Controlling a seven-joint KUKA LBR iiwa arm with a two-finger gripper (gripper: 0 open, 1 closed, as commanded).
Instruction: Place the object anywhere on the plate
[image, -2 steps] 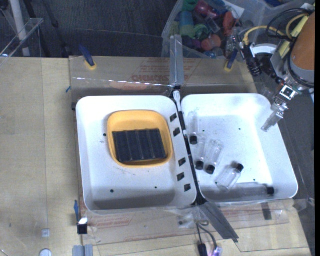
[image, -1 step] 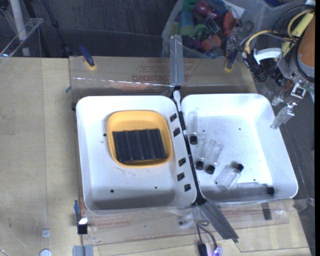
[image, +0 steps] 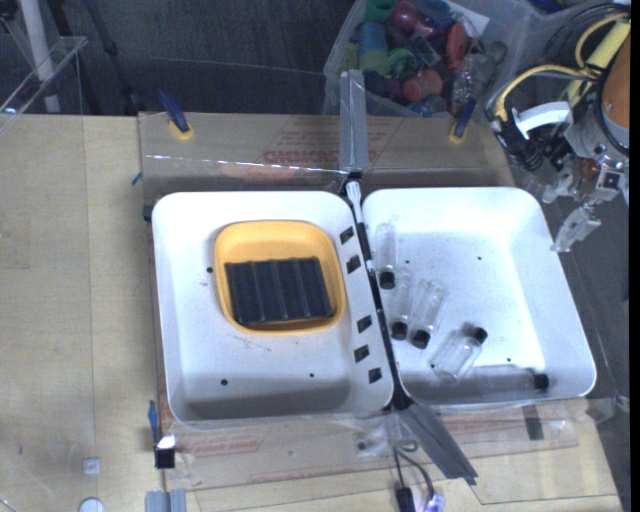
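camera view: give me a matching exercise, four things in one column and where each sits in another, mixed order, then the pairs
Things:
1. yellow plate
2. dark ridged block
3. clear vials with black caps
4. hand

Places:
A. lying in the right bin
B. above the right bin's far right corner
C. resting in the left bin
D. lying on the plate

Pairs: 1-C, 2-D, 3-A, 4-B
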